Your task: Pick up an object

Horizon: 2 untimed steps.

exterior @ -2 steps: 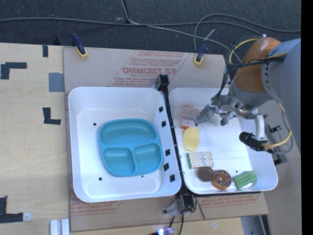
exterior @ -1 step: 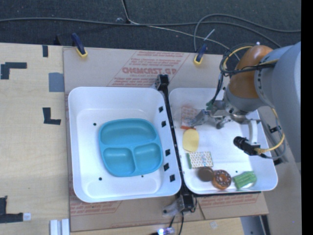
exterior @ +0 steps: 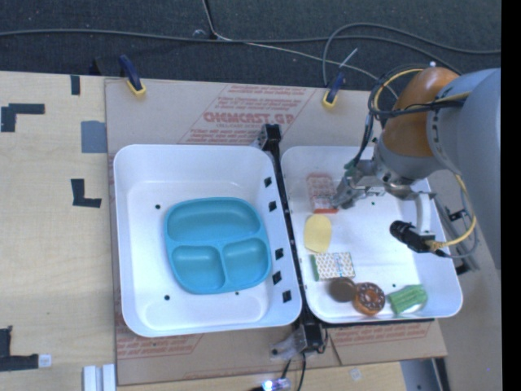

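Camera view looks down at a slant on a tabletop (exterior: 49, 243) carrying two shallow white bins side by side on a brown cardboard sheet (exterior: 236, 112). Inside the left bin (exterior: 134, 177) lies a blue divided plate (exterior: 216, 243), flat and near the middle. Over the right bin (exterior: 444, 287) the grey arm (exterior: 464, 129) with its orange band reaches in from the right, and the end effector (exterior: 348, 192) sits low at the bin's upper left part, just beside a pale reddish packet (exterior: 319, 189); whether it is wide or narrow I cannot tell, and nothing visible is held in it. Below the packet rest a yellow piece (exterior: 318, 234), a patterned square (exterior: 334, 265), a dark brown round item (exterior: 342, 289), a sprinkled doughnut (exterior: 369, 298) touching it, and a green object (exterior: 407, 299) near the lower right corner.
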Available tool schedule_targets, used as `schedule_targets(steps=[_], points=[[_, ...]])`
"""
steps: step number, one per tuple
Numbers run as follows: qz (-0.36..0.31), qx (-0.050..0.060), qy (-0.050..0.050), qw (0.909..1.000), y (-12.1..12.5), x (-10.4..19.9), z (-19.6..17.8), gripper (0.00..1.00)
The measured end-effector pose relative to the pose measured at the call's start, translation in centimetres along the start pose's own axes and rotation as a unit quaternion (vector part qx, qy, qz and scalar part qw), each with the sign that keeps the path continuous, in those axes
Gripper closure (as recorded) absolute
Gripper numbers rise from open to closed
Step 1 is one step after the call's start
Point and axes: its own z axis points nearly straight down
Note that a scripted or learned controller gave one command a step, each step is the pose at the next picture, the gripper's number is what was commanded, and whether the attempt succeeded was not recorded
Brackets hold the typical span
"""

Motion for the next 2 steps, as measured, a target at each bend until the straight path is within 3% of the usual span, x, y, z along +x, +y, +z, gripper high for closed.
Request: schedule_targets(steps=[2], points=[[0.001, 0.004, -0.003, 1.0, 0.6, 0.7, -10.3, 1.0]])
